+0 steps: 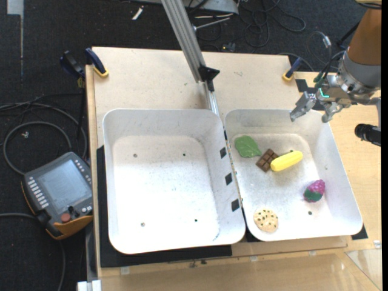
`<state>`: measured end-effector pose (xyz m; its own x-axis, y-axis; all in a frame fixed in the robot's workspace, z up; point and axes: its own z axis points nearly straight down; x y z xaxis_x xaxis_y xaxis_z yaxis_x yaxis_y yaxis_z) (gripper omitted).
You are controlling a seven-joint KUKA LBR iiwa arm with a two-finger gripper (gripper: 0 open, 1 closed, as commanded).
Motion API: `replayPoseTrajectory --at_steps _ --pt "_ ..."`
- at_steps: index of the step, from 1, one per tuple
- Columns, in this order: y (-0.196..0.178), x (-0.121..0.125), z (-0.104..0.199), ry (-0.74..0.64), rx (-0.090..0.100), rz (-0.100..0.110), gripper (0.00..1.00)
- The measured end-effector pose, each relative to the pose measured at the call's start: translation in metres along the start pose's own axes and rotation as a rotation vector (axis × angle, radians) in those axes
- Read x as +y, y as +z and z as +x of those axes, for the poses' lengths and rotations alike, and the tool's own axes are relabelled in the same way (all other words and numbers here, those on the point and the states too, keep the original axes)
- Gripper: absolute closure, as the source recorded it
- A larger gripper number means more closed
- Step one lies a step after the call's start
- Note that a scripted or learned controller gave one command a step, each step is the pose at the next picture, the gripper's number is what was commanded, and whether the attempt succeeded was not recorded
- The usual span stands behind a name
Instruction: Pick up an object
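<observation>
The gripper [314, 109] hangs at the two o'clock corner of the right bin [339, 162], above its back rim, with its two fingers spread apart and nothing between them. The arm [367, 41] reaches in from three o'clock.

Every candidate lies in the right bin. A green leaf [247, 146] sits toward eleven o'clock of the bin floor. A brown chocolate piece [265, 160] lies just beside it and touches the end of a yellow banana [287, 160], which lies near the bin's centre, angled slightly up toward two o'clock. A purple and green berry [314, 190] rests toward four o'clock, well apart from the rest, and a speckled cookie [265, 220] lies at seven o'clock near the front rim. The left bin [121, 132] holds none of them.

The step in hand looks like the approach, with no object chosen yet by contact. The banana seems the best target: it is closest to the gripper, raised off the floor and narrow enough to fit the fingers. To do it well, the wrist should turn so the fingers straddle the short width of the banana, centred on its middle and away from the chocolate end, then drop straight down before closing. The leaf and cookie look flat and would be harder to catch.
</observation>
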<state>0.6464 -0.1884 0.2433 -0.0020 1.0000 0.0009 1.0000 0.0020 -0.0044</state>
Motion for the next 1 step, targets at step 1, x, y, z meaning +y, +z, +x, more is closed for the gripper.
replayPoseTrajectory --at_steps 1 --pt "-0.003 0.0009 0.0002 -0.002 -0.002 -0.004 0.0"
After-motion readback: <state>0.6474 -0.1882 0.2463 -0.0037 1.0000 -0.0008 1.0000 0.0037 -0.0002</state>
